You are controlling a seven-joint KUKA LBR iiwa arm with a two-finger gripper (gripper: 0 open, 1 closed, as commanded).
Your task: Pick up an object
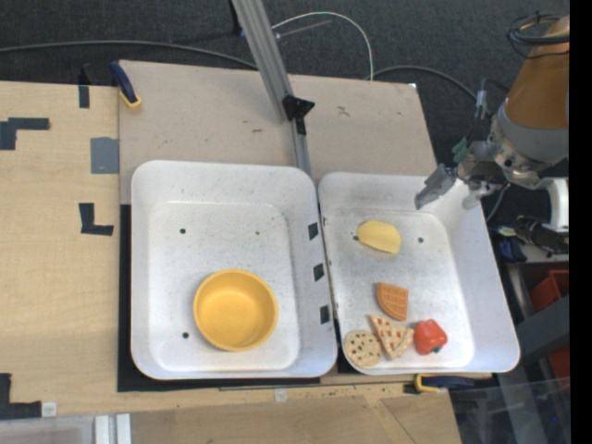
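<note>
Over right bin's (481,276) far-right rim I see gripper (450,189), grip state unreadable; open floor around smooth yellow lemon (379,237).

At the right edge of the frame we see the arm (541,81) cut off, and we cannot tell how the gripper (450,185) below it is set.

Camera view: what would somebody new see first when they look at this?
Probably the big yellow bowl, sitting alone in the left bin. Next, the little toy foods in the right bin: a pale yellow piece near the middle, and a red one by the front corner. The gripper hangs over that bin's far right corner.
</note>
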